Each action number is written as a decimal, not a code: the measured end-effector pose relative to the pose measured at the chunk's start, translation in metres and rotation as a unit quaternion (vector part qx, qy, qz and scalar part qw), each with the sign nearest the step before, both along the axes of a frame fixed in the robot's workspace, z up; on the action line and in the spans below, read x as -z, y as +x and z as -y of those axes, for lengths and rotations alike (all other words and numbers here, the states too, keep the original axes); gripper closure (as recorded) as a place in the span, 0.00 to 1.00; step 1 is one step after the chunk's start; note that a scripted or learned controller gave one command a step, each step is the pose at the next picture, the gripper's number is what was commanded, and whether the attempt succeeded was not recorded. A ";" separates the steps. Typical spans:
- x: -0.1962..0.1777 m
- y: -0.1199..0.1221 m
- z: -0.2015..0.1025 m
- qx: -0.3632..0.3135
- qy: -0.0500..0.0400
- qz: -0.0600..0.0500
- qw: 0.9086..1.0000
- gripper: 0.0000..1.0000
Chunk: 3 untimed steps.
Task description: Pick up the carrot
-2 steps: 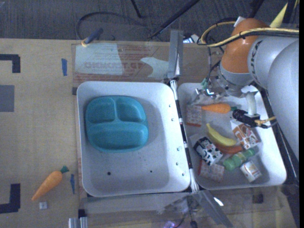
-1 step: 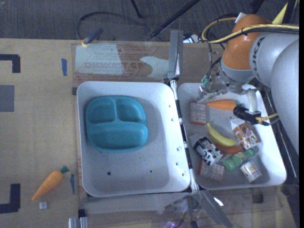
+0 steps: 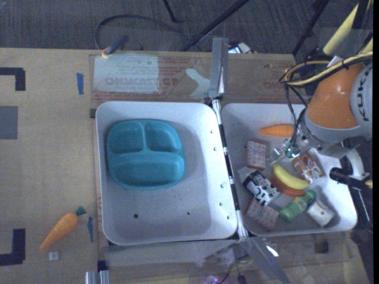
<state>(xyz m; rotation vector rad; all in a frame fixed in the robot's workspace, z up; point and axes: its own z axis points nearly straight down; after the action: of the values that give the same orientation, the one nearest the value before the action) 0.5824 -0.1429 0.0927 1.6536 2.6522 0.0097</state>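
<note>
Orange shows in three places here, and that is the first hazard. The carrot (image 3: 277, 131) lies in the upper part of the right bin (image 3: 240, 158), a tapered orange shape pointing left, its right end running under the arm's wrist. A second carrot (image 3: 58, 230), with a green top, lies on the table (image 3: 35, 158) at lower left, outside both bins and, by my reckoning, far from the arm. The arm's own orange band (image 3: 334, 102) hangs right above the nearer carrot and could confuse any colour-based targeting.

The tool (image 3: 290, 148) sits low at the right centre of the frame, just below the carrot's thick end. Whether it is apart or together I cannot tell; the wrist hides it.

From this position a grasp looks likely to catch only the carrot's end, so the carrot could pivot or slip out on the lift. Its rounded, tapering body adds to that risk.

Clutter is the other concern. A banana (image 3: 289, 177) lies just below the tool, with small printed packets (image 3: 256, 154) beside it, a black-and-white toy (image 3: 260, 187) and a green bottle (image 3: 297, 206) lower down. A descent slightly off could close on one of these instead, or nudge them against the carrot.

The left bin (image 3: 154, 223) holds a teal divided plate (image 3: 145, 152), well clear of the action.
</note>
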 end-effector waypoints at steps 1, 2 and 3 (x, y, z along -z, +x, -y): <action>0.009 0.077 0.012 0.129 0.005 -0.027 0.991 1.00; -0.092 0.085 -0.011 0.351 0.004 -0.006 0.937 1.00; -0.092 0.085 -0.011 0.350 0.004 -0.006 0.937 0.00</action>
<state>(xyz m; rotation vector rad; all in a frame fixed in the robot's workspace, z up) 0.6677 -0.1317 0.1848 2.4887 1.9135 0.0007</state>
